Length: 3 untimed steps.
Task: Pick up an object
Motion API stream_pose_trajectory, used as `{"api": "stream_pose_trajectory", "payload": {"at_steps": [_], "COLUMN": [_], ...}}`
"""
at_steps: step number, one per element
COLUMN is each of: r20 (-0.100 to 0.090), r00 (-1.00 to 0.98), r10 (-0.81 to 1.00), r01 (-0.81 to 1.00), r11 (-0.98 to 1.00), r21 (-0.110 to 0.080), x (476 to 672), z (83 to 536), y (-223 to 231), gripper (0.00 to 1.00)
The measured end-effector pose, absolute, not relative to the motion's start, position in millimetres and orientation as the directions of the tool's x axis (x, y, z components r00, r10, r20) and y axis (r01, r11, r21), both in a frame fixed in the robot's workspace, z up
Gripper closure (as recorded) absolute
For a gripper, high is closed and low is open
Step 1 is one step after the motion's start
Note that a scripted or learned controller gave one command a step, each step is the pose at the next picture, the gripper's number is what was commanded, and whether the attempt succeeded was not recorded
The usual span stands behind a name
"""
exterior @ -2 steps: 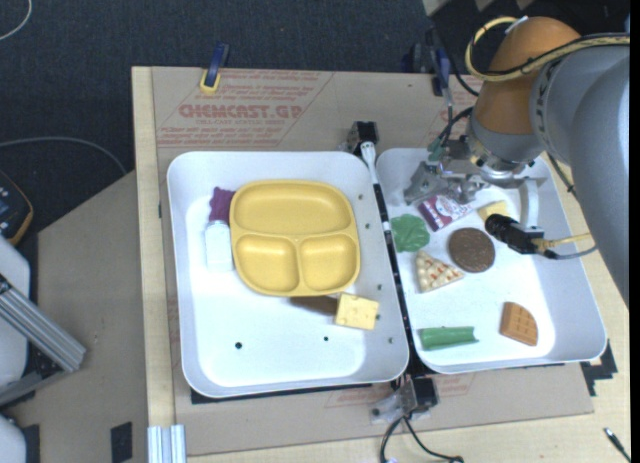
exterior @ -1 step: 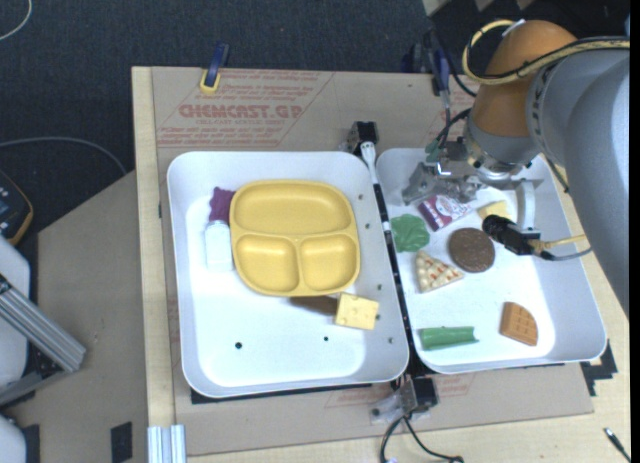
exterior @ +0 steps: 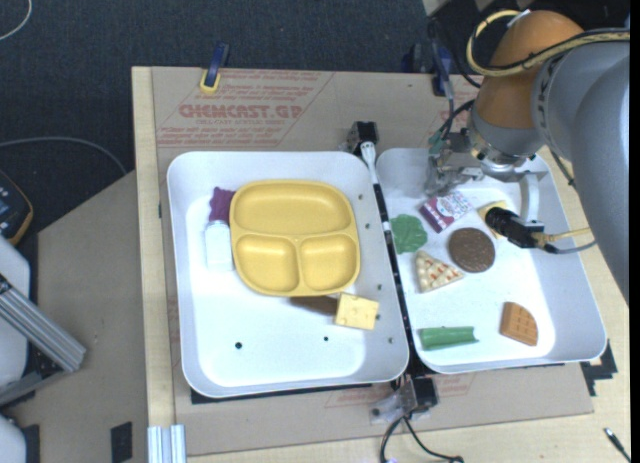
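Observation:
My gripper point(exterior: 444, 177) hangs low over the back of the right bin point(exterior: 560, 336), just above a pink and white packet point(exterior: 445, 210). Close by lie a green leaf piece point(exterior: 408, 232), a round brown cookie point(exterior: 470, 250) and a pizza slice point(exterior: 436, 272). Nearer the front edge are a green bean pod point(exterior: 446, 336) and an orange waffle piece point(exterior: 518, 323). I see nothing held in the gripper.
The left bin point(exterior: 200, 351) holds a yellow divided plate point(exterior: 296, 235), a purple item point(exterior: 220, 204) and a white item point(exterior: 217, 245) to its left, a yellow cheese block point(exterior: 357, 311) and a brown piece point(exterior: 315, 303) under the plate's front edge. The arm fills the upper right.

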<state>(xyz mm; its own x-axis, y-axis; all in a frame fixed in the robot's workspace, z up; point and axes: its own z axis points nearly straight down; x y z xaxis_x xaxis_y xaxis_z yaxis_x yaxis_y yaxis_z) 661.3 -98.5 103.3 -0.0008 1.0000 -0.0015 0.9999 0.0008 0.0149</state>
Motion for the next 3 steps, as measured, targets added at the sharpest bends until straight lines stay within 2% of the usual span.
{"api": "stream_pose_trajectory", "payload": {"at_steps": [1, 2, 3], "r20": [-0.002, -0.001, -0.001], "r00": [0.001, -0.001, -0.001], "r10": [1.000, 1.000, 1.000], "r01": [1.000, 1.000, 1.000], "r11": [-0.001, 0.001, 0.001], "r21": [0.006, 0.007, 0.005], "x": [653.3, 655.7, 656.7], "z": [161.6, 205.6, 226.6], "y": [-99.5, -95.8, -95.7], "gripper": [1.00, 1.00, 1.00]}}
